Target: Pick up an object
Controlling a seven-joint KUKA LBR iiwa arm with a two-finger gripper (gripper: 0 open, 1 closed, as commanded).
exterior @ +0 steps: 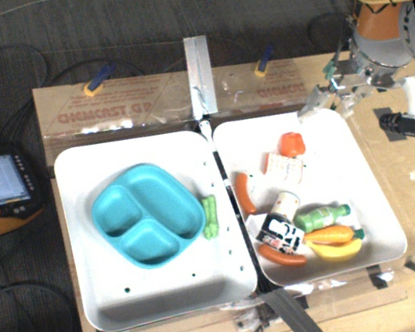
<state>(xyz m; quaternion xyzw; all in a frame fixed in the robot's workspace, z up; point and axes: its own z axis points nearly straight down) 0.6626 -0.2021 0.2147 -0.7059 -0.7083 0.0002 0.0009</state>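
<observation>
Risks closing on air or on several crowded toys (306, 231) in the right white bin (368, 173), with grey two-finger gripper (321, 98) spread wide, holding nothing.

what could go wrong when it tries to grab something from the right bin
The toys in the right bin lie packed together: the green bottle, carrot and banana touch, so a grab may catch two things or slip off.

The gripper hangs over the bin's far right corner, so coming straight down could strike the rim.

The green bean leans on the left bin's wall beside the blue tray, leaving little room.
</observation>
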